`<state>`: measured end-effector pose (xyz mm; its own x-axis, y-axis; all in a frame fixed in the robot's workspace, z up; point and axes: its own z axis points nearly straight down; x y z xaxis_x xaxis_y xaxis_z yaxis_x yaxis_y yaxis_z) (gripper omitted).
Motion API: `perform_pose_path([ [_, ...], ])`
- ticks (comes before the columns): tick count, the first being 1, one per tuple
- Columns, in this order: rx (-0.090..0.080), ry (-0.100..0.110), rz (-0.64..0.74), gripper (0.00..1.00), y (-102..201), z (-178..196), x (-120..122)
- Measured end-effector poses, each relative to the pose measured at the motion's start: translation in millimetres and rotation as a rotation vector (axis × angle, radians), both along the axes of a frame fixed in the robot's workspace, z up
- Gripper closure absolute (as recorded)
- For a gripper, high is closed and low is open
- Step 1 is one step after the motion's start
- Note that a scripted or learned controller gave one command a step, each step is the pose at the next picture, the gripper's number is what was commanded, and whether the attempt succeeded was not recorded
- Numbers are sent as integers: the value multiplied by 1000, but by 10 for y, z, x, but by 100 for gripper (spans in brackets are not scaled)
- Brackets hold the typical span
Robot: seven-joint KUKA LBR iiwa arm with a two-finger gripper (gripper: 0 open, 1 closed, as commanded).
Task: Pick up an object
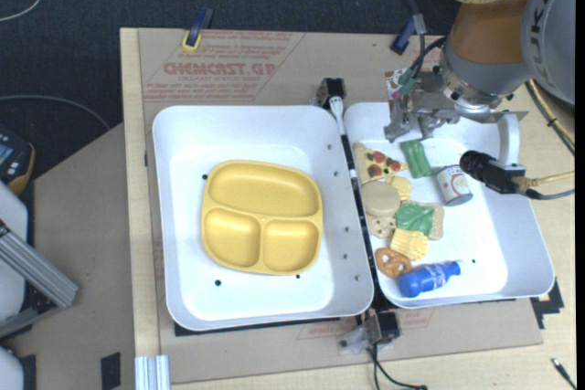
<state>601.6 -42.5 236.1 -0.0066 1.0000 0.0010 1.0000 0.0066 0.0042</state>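
My gripper (411, 127) hangs over the far left part of the right bin (512, 242), open, with nothing between its fingers. Just in front of it lies a green stick-shaped piece (415, 158). A toy pizza slice (378, 163) lies to the left of that piece, and a small grey can (452, 184) to its right. Nearer the front are a round cracker (382, 199), a green leafy piece (416, 217), a yellow waffle-like piece (408, 243), a pretzel (392, 263) and a blue bottle (427, 279) lying on its side.
The left bin (183, 224) holds a yellow divided plate (261, 216). A black cable connector (489, 171) reaches over the right bin from the arm's side. The right half of the right bin is bare white floor.
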Motion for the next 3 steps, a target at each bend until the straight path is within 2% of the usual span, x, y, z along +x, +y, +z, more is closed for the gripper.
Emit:
perform_pose_path([
  [1,1,1,1,100,627,-88,162],
  [2,-1,2,-3,100,1001,-216,243],
  [3,-2,0,-7,100,873,-24,253],
])
